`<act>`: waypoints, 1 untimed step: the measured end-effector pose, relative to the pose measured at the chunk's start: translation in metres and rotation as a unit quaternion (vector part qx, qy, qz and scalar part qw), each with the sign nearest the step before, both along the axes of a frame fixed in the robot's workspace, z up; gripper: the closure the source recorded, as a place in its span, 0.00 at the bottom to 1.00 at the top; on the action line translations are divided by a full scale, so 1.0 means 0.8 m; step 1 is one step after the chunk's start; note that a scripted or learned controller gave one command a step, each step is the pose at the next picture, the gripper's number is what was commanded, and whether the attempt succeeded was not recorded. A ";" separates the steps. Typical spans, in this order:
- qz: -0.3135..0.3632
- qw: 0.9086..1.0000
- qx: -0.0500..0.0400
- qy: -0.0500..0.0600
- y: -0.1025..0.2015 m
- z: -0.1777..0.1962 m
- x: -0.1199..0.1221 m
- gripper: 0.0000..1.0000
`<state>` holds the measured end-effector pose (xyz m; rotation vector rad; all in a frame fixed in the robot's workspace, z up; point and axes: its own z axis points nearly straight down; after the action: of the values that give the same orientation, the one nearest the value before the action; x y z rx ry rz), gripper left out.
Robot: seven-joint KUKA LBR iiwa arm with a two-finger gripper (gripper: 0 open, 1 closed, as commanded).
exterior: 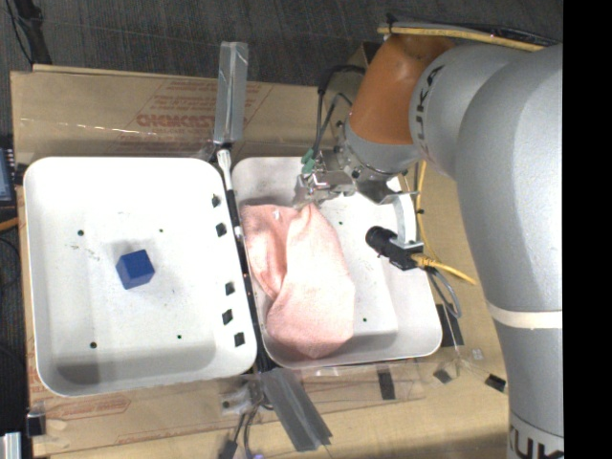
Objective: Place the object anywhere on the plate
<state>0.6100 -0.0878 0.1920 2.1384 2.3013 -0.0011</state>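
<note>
A pink cloth (304,280) lies crumpled in the right bin (411,323), running from the bin's back left toward its front. Its upper end rises to a peak right under my gripper (312,195), which hangs over the back of that bin and is shut on this raised tip. A small blue cube (136,268) sits alone on the floor of the left bin (57,208), well to the left of the gripper. I see no plate as such.
The arm's grey body and orange band (392,94) cover the right bin's back right corner. A black part (387,245) with a yellow cable juts over that bin's right side. A divider (234,256) with black clips separates the bins.
</note>
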 end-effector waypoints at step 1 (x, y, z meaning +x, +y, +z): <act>0.003 1.000 0.000 0.001 0.001 0.050 0.001 1.00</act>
<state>0.6106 -0.0873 0.2322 2.1324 2.3089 -0.0013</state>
